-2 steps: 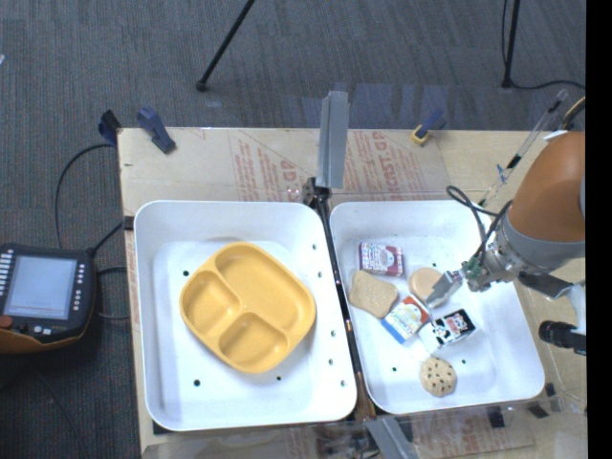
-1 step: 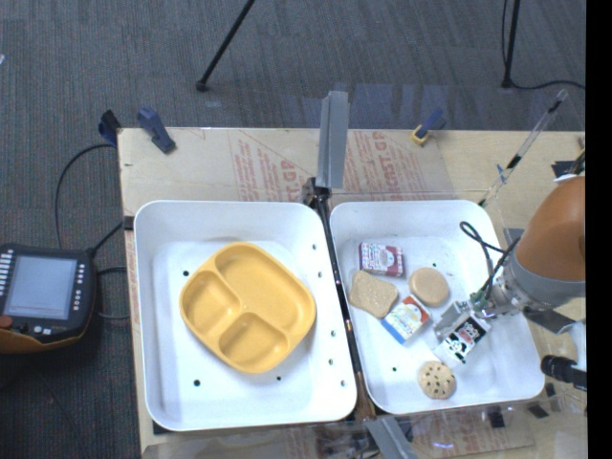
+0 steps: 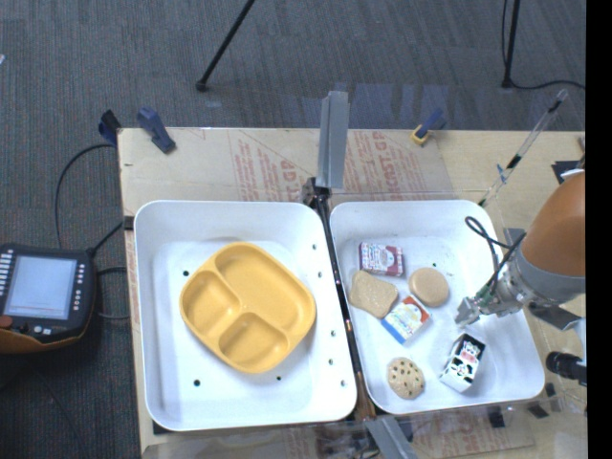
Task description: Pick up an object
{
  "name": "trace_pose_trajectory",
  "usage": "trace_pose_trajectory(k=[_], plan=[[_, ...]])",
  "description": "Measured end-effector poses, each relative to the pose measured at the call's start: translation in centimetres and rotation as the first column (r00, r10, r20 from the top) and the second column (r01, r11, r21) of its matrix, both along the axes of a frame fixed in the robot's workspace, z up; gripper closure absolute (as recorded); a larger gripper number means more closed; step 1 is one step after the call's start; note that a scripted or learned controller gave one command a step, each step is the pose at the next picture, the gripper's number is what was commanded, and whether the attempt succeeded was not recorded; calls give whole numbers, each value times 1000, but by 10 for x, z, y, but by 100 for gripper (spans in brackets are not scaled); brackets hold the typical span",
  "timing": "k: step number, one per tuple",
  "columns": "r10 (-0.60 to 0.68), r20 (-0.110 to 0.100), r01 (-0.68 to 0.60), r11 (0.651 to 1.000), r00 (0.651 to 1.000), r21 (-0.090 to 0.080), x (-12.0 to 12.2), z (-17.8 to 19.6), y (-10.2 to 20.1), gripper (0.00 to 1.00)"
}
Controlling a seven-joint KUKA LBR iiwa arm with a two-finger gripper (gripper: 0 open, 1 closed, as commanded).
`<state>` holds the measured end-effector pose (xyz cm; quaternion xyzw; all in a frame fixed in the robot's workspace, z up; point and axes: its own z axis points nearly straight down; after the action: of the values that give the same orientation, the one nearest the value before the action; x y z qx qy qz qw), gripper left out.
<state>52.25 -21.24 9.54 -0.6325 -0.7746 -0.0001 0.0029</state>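
The milk carton (image 3: 464, 361) is lying at the lower right of the frame in the right bin (image 3: 382, 213); the gripper (image 3: 475, 310) is hovering just above it, grip unclear, and should be centring before descending

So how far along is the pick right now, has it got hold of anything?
Nothing looks picked yet. The claw sits low in the right bin, just above the cow-print carton. The carton, cookie, round bun, toast and two packets all lie on the bin floor. Left to do: grip one and lift it.
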Motion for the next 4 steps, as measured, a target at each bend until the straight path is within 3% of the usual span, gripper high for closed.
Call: trace_pose_trajectory(k=[1,2,3,4], plan=[[-1,-1,1,1000,1000,0,0,0,0,0],[27,1,-27,1000,1000,-1,-47,-9,1,0],[18,1,-18,1000,1000,0,-48,1,-1,100],[-192,4,192,981,981,-1,-46,-7,75,100]])
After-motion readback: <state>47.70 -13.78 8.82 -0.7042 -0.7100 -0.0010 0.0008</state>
